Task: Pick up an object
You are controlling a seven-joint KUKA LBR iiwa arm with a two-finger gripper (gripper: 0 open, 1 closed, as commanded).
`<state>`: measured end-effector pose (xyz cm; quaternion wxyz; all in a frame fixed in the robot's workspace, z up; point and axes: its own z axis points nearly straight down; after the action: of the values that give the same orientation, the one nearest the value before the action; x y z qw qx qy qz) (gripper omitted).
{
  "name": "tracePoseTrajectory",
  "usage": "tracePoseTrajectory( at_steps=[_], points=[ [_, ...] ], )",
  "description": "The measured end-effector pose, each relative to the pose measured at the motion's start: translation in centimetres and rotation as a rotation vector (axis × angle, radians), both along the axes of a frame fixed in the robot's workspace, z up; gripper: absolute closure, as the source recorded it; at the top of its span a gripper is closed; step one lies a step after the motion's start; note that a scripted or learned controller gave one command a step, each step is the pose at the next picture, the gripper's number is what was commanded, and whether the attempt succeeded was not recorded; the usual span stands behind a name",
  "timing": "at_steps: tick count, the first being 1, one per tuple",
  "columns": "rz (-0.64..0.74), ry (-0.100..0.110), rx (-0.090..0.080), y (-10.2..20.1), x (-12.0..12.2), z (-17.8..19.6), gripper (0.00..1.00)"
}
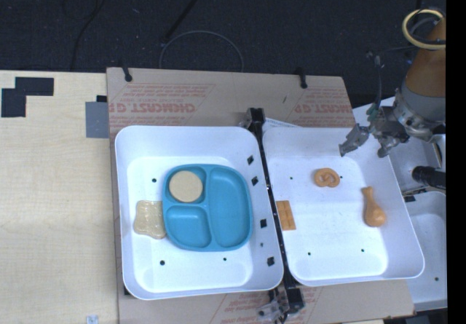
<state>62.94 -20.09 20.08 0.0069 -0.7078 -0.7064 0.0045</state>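
Nothing is picked up yet, so the whole grasp lies ahead. The tool (371, 139) hangs over the upper right corner of the right bin (328, 257), its two fingers spread apart and holding nothing. The arm (422, 82) comes in from the right, wrist angled down toward that corner, above the bin rather than down among the objects.

The nearest candidates lie in the right bin: a pretzel-shaped toy (327, 178) near the middle and an orange drumstick-like piece (373, 207) beside the right wall. The left bin (138, 162) holds a blue divided plate (218, 213) carrying a round cracker (185, 186), with a pale bread slice (149, 218) touching its left edge.
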Motion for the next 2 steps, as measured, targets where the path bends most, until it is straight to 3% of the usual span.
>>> tracePoseTrajectory(
  at_steps=[1,2],
  points=[
    [0.002,-0.014,-0.003,0.0,0.3,0.9,0.0],
    [0.003,-0.011,-0.003,-0.3,0.9,-3.7,0.0]
  ],
)
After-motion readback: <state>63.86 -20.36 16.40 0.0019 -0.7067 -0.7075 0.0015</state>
